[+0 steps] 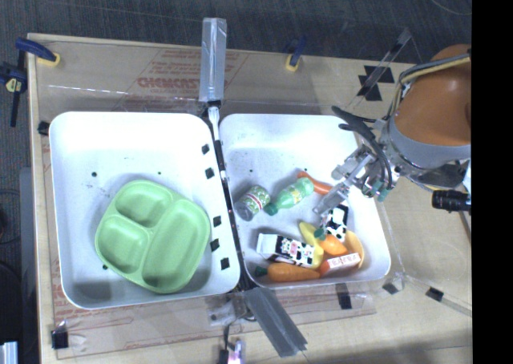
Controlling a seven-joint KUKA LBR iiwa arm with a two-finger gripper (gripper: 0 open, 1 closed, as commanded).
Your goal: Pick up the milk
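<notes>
The pincer [337, 188] hangs low in the right bin [264, 131] with its fingers parted and holding nothing, just above the milk [287, 248], a cow-spotted carton lying flat near the front wall beside a banana [311, 236] and carrot [290, 273].

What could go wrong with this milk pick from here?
1. The black-and-white cow-print milk carton lies flat, wedged against a yellow banana and an orange carrot, so a neighbour may get grabbed too.
2. The gripper hangs nearer a second cow-patterned piece; it might take that.
</notes>
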